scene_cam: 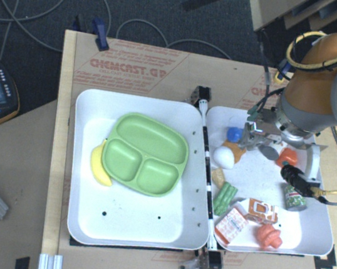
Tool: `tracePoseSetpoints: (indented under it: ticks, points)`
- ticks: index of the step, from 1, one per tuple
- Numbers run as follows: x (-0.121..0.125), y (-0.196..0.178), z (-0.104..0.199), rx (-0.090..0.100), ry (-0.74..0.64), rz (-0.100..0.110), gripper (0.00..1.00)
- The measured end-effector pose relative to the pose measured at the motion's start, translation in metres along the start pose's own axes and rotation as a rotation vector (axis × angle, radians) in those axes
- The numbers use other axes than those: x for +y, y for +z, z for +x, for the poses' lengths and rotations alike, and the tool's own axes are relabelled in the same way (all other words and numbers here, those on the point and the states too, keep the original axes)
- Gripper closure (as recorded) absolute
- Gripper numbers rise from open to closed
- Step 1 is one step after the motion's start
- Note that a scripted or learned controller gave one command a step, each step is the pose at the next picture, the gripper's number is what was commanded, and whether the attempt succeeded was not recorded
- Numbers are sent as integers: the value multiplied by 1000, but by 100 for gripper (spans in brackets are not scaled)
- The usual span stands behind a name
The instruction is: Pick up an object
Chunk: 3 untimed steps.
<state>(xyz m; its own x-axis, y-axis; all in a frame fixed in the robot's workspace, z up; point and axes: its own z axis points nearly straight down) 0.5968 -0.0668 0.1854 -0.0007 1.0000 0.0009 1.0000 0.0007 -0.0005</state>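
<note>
My gripper (258, 137) hangs over the back part of the right bin (321, 234), under the grey and orange wrist. Just left of it lie a small blue ball (234, 134), a brownish piece (237, 151) and a white egg (224, 157). To its right an orange-red object (288, 157) sits beside a black part of the tool. Nearer the front lie a green vegetable (225, 198), a red-and-white packet (231, 225), an orange-and-white packet (262, 211), a red toy (269, 236) and a dark can (295, 199). Nothing is seen held in the gripper.
The left bin (78, 205) holds a green divided plate (146, 154) with a yellow banana (100, 165) tucked against its left side. A black clip (201, 95) sits at the back where the bins meet. Cables trail from the arm along the right bin's edge.
</note>
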Motion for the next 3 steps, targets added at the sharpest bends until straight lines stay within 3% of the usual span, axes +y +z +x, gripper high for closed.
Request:
tracePoseSetpoints:
  ticks: [1,2,3]
  points:
    - [0,1,0,0,0,1,0]
    - [24,100,-45,-2,2,-1,0]
    - [63,103,-31,-1,7,26,0]
